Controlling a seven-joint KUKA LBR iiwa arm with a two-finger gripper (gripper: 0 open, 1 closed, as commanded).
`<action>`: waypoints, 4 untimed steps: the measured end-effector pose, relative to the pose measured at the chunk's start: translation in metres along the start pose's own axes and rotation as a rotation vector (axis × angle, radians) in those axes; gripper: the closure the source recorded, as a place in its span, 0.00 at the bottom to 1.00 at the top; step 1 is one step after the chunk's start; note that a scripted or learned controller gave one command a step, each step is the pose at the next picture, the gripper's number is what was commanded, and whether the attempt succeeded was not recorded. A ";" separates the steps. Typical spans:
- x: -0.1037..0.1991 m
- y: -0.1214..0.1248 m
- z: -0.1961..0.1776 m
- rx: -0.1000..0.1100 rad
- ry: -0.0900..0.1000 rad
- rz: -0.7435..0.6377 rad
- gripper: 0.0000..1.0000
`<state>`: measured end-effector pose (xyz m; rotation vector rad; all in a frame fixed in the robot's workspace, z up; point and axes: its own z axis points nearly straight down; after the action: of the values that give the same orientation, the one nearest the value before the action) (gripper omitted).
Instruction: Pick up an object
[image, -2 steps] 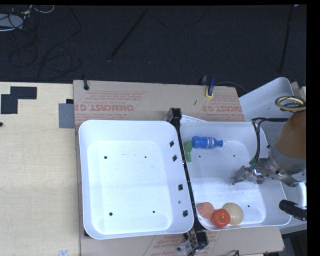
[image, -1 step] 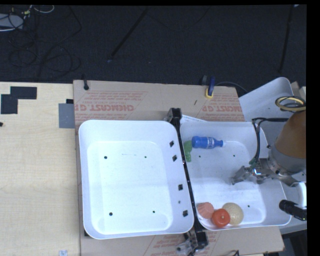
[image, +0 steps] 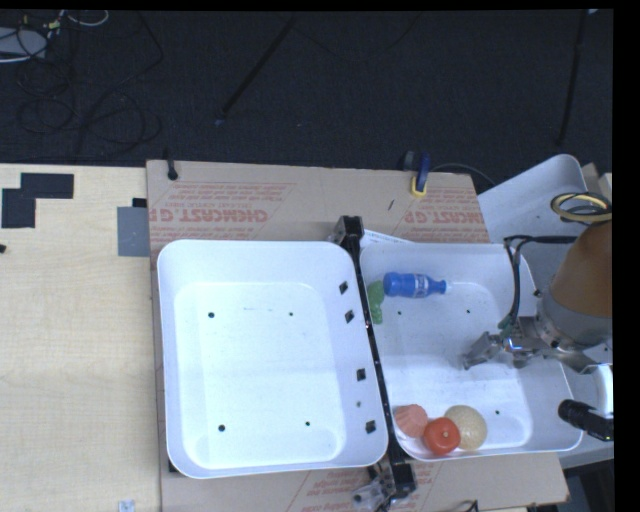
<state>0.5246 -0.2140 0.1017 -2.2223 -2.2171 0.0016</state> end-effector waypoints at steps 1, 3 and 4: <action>0.000 0.000 0.000 0.000 0.000 0.000 0.00; 0.061 0.077 -0.141 -0.010 -0.001 -0.008 0.00; -0.004 0.018 -0.142 0.002 -0.002 0.004 0.00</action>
<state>0.5425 -0.2177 0.2435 -2.2275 -2.2124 0.0066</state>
